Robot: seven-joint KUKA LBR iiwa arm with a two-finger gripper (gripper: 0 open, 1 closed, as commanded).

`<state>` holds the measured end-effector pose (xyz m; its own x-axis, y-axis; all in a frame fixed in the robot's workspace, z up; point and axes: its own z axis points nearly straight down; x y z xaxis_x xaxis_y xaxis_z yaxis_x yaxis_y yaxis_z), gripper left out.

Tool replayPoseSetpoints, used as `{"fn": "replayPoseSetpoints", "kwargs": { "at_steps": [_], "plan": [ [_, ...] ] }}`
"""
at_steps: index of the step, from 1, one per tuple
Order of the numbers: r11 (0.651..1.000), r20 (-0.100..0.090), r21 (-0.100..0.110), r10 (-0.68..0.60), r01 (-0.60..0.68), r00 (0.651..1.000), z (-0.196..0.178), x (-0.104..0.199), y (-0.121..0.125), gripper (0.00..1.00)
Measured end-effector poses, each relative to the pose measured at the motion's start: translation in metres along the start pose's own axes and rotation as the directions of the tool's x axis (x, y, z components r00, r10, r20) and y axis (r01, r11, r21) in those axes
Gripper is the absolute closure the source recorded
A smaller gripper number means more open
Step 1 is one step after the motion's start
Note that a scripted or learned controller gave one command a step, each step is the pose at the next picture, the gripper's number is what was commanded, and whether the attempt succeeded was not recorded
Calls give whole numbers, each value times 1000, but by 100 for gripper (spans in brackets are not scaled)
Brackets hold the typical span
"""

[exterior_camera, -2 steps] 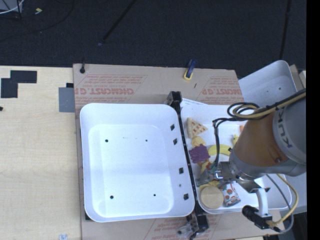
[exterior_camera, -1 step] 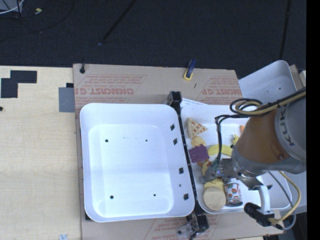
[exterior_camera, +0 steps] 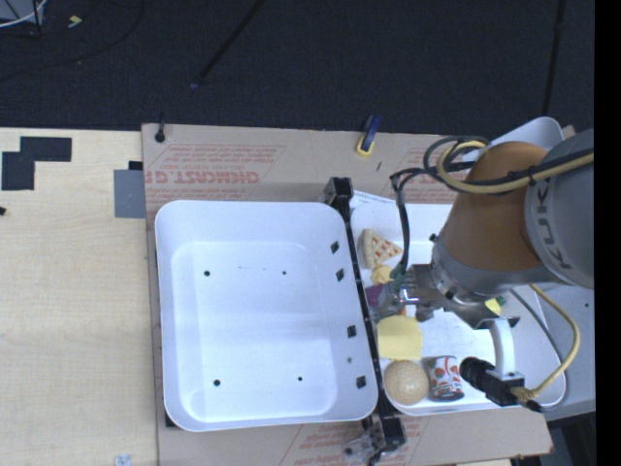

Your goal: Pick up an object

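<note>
My gripper (exterior_camera: 401, 296) is low inside the right bin (exterior_camera: 466, 407), near its left wall. Just below it lies a yellow block (exterior_camera: 399, 339). A small purple and yellow thing (exterior_camera: 381, 289) sits right at the gripper, partly hidden by it. Above that lies a tan waffle-patterned wedge (exterior_camera: 380, 249). Along the bin's front edge rest a tan ball (exterior_camera: 407, 382) and a red and white can (exterior_camera: 445, 378). The grey and orange arm (exterior_camera: 495, 221) covers most of the bin's right side.
The left bin (exterior_camera: 252, 309) is a wide white tray next to the right bin, split from it by a black divider (exterior_camera: 351, 289). A blue and yellow clamp (exterior_camera: 368, 136) sits on the cardboard at the back.
</note>
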<state>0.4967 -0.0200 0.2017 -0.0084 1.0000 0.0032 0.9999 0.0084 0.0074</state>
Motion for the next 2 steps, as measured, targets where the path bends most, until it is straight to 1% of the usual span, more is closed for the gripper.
{"fn": "replayPoseSetpoints", "kwargs": {
  "at_steps": [1, 2],
  "plan": [
    [1000, 1, 13, 5, -5, 1000, 7, 39, -22, 100],
    [1000, 3, 4, 4, -4, 1000, -40, 72, 41, 100]
  ]
}}
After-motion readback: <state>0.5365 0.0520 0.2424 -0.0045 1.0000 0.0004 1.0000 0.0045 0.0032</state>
